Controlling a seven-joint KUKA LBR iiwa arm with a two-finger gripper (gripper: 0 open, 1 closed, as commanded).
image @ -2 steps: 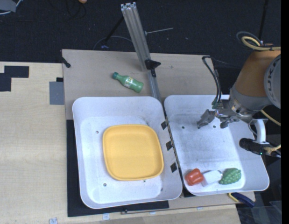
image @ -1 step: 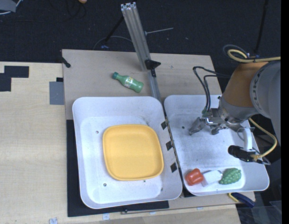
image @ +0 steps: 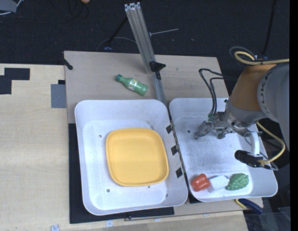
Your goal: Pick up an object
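Counts: two white bins, one yellow plate, one green bottle, one red pepper, one white block, one green bumpy toy.
Left bin (image: pixel 88 114): holds the yellow plate (image: pixel 137 156), lying flat near the middle, with bare floor all round it.
Right bin (image: pixel 187 110): holds the red pepper (image: pixel 200 181), white block (image: pixel 218 183) and green bumpy toy (image: pixel 237 181) in a row along the near edge, pepper and block touching.
Green bottle (image: pixel 132 84): on its side on the bench, beyond the left bin.
Gripper (image: pixel 212 130): over the right bin's middle, fingers spread wide, nothing between them, well apart from the row.
Open room: the right bin's centre and far half are bare.
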